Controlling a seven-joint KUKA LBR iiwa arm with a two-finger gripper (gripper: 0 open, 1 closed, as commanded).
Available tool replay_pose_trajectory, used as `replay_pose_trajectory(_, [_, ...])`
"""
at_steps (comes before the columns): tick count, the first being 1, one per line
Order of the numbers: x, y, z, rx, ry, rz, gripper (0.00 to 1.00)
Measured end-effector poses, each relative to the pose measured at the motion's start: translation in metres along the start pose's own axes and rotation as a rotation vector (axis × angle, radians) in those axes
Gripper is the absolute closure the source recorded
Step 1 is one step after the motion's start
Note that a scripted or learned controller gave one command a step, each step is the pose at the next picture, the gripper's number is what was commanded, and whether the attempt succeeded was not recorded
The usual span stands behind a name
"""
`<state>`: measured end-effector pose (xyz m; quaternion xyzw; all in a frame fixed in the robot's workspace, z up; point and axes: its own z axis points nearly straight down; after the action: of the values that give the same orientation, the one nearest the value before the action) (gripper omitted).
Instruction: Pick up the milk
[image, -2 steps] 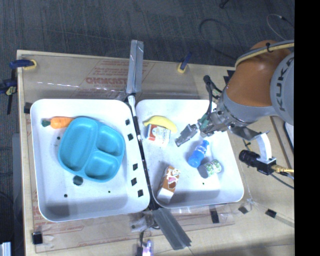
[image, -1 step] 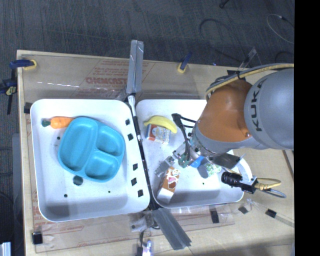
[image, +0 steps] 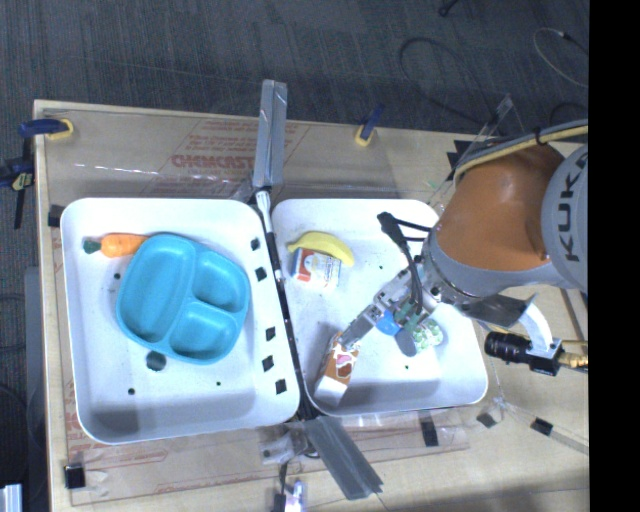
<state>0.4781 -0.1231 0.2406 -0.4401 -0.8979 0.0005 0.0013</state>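
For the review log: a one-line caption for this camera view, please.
KUKA arm's tool reaches toward the milk carton in the right bin; banana behind, blue plate left.

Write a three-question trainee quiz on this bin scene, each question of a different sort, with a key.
1. True or false: the blue divided plate lies in the left bin.
2. Which thing lies right beside the small milk carton in the right bin? A) carrot B) banana C) clamp
3. Fill in: the gripper is just above the brown carton near the right bin's ____ wall.

Key:
1. True.
2. B, the banana; the carrot is in the other bin.
3. Front.
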Motion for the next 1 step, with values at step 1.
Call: replay_pose_trajectory(1, [-0.0085, 0.0192, 0.1441, 0.004, -0.027, -0.214, 0.00])
